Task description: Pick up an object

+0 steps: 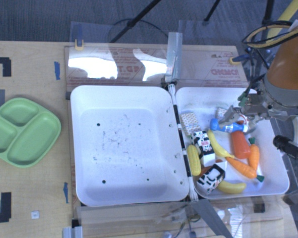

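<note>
Overhead, the arm (284,68) reaches in from the right, its gripper (233,117) low over the right bin (280,182) beside a blue-capped tube (230,127); finger state unclear.

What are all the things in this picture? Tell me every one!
white bins: 2, white, side by side on the bench
carrots: 2, orange, right bin
bananas: 2, yellow, right bin
corn cob: 1, yellow, right bin beside the divider
cow toys: 2, black and white, right bin
orange-red vegetable: 1, right bin
blue and white item: 1, right bin, under the end effector
divided plate: 1, green, left of the bins
arm: 1, grey and orange, right side
end effector: 1, over the right bin
</note>
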Controlling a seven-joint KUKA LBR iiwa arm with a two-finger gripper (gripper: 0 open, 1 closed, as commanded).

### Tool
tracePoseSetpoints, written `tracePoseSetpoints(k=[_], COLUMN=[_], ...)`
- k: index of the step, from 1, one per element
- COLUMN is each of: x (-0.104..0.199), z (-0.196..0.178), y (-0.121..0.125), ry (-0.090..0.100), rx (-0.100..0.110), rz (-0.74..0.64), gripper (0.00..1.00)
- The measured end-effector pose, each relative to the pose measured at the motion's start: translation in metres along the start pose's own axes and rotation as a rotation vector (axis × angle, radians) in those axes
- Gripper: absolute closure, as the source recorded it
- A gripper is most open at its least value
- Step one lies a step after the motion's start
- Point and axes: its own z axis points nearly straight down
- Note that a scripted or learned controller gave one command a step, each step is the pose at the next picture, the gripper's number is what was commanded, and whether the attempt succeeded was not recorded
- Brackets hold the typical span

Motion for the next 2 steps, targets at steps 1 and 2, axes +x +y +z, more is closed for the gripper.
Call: tracePoseSetpoints(k=[1, 2], x=[-0.05, -0.03], z=[0.09, 0.141], y=[-0.031, -0.065], ry=[-0.001, -0.003], rx=[-0.001, -0.008], rz=[-0.056, -0.291], gripper=[0.0, 0.0])
